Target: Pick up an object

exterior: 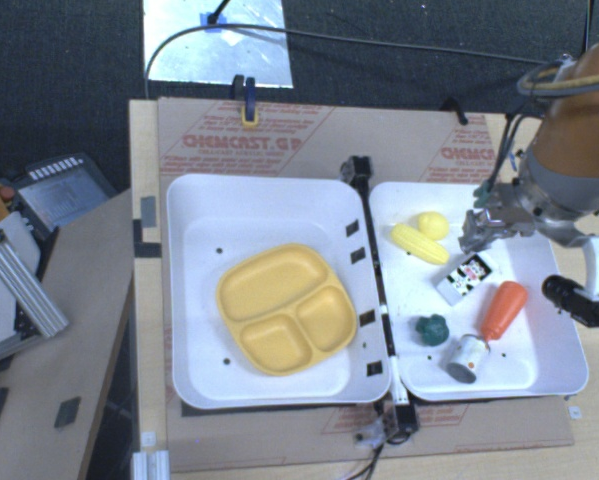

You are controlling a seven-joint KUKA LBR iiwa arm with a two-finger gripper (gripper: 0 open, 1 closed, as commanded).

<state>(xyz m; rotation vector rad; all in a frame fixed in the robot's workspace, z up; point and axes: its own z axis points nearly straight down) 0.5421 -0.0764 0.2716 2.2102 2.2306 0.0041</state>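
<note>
My gripper (476,230) hangs over the right bin (549,368), near its upper middle, just above a small white box with a black and coloured label (464,277). Left of the gripper lie a yellow corn-like piece (419,244) and a yellow lemon (433,224). An orange bottle with a grey cap (491,324) lies tilted lower in the same bin, and a dark green lump (432,329) sits to its left. Nothing shows between the fingers.
The left bin (194,218) holds a yellow divided plate (284,308). A black clamp strip (374,278) runs between the two bins. The arm's grey body (574,158) fills the upper right, and a black fitting (577,301) juts over the right bin's edge.
</note>
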